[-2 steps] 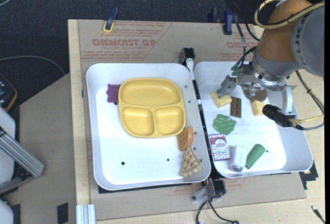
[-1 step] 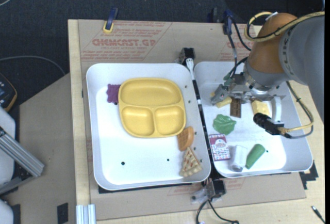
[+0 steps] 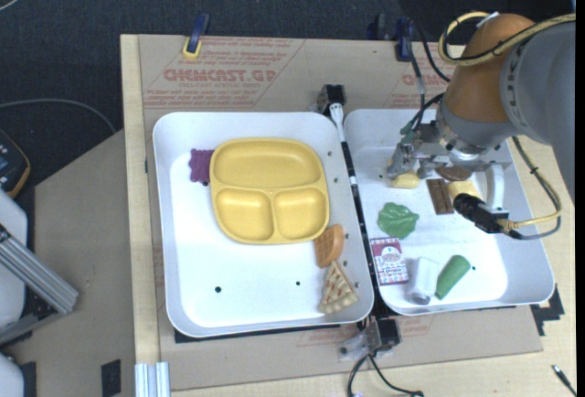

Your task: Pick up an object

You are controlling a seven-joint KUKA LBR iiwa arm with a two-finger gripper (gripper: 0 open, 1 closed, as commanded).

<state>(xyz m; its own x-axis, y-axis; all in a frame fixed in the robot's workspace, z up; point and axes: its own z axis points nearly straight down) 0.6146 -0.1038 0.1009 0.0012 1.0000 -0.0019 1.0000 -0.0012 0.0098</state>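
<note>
Right bin, gripper partly hidden

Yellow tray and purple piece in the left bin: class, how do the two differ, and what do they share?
The yellow tray is large with three compartments; the purple piece is small and ragged-edged. The tray sits near the bin's middle; the purple piece lies at the tray's left edge. Both rest in the left bin.

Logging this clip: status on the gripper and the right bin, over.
Gripper low in right bin, over a yellowish item; grasp unconfirmed. Green lump, red card, green pepper lie apart nearby.
</note>
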